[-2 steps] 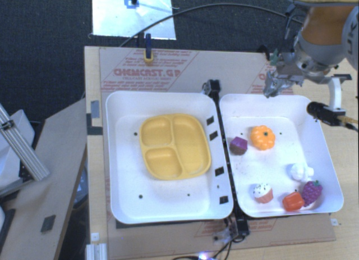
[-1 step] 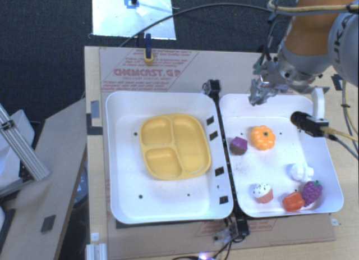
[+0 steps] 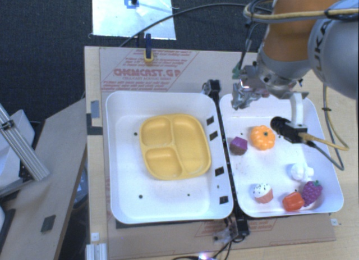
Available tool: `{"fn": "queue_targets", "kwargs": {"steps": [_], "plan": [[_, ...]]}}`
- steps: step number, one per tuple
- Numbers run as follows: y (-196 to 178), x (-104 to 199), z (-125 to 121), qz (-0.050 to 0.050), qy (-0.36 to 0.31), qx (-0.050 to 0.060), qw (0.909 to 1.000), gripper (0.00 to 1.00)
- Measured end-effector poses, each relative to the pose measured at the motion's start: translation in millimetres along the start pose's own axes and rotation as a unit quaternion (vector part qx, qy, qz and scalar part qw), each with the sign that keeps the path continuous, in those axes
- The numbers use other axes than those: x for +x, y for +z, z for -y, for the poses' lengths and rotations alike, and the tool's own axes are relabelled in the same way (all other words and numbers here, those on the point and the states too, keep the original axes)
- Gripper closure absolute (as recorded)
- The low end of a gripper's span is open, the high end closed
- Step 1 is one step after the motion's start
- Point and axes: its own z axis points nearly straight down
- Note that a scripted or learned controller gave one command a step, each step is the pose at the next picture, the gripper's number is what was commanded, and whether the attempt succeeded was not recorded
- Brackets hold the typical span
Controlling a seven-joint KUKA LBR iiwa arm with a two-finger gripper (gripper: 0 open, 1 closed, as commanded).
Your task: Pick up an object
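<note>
Approach step, by the look of it, with nothing lifted yet. Over the far left corner of the right bin point(image 3: 275, 166), close to the wall shared with its neighbour: the hand point(image 3: 241, 100), pointing down at bare white floor. Open or closed: cannot tell from this slant.

Things to choose from, all in that same bin. Nearest, toward the front from the hand: a purple toy point(image 3: 239, 145) just beside the shared wall, and an orange pumpkin point(image 3: 262, 137) just beside that. Further forward: a white toy point(image 3: 300, 170), a cupcake point(image 3: 262, 192), a red toy point(image 3: 293, 201) and a bunch of grapes point(image 3: 312, 190), the last two touching or nearly so. Well apart, in the left bin point(image 3: 123, 158): a yellow divided plate point(image 3: 174, 145), lying flat.

Next, probably: move forward to sit squarely above one toy, then go straight down and close on it. Likely best to favour the pumpkin, with open floor on most sides. Less room around the purple toy, so near the wall, and around the crowded front pair.
</note>
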Motion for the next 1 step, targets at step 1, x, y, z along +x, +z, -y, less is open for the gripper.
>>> {"fn": "queue_targets", "kwargs": {"steps": [1], "plan": [[20.1,56.9,18.8,0.0,-0.001,0.001,1.0,1.0]]}}
